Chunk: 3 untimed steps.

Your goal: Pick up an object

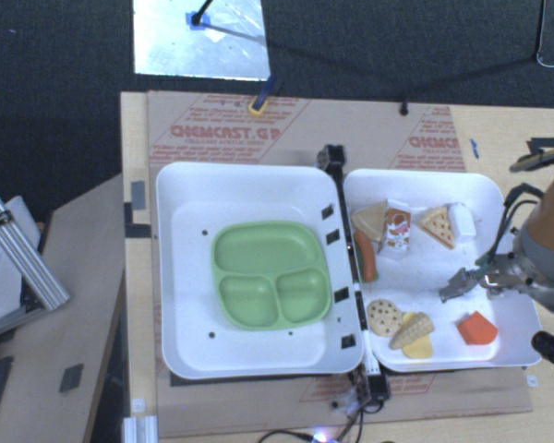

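The right bin (499, 192) holds several toy foods. A tan bread slice (370, 219), a small red and white carton (397, 230), a pizza wedge (437, 226) and a white piece (462, 220) lie along its far side. A red sausage (365, 256) lies by the left wall. At the near side are a speckled cookie (383, 317), a tan and yellow wedge (414, 332) and an orange block (477, 329). My gripper (461, 284) hangs over the bin's bare floor, above and left of the orange block, with nothing seen in it.
The left bin (180, 247) bears a green three-compartment plate (268, 275). A black hinge strip (342, 257) runs between the bins. Brown cardboard lies under both. The grey arm (545, 247) comes in over the right bin's right wall.
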### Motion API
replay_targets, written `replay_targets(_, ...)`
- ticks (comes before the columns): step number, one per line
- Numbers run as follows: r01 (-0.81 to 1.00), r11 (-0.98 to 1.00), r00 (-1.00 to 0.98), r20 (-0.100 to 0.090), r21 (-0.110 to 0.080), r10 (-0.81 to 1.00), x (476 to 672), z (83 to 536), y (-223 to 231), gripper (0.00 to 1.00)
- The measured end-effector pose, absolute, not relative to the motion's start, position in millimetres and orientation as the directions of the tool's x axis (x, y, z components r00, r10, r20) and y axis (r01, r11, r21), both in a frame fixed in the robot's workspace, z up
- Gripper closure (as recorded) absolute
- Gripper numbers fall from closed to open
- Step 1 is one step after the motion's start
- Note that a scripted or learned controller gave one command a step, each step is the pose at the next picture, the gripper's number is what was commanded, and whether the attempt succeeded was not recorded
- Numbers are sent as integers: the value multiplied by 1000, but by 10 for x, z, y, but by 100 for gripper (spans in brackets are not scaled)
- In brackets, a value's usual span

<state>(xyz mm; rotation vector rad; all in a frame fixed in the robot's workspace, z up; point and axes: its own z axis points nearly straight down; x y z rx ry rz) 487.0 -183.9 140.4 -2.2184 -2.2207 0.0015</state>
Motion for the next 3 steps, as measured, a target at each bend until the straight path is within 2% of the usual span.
replay_targets(1, 1000, 1, -1, 2, -3, 1000, 4866, 879, -1832, 0)
replay_targets(2, 1000, 1, -1, -1, 4, 1000, 4884, 1014, -1842, 100)
replay_targets(3, 1000, -1, 1, -3, 6, 1000, 4841, 1511, -1929, 100)
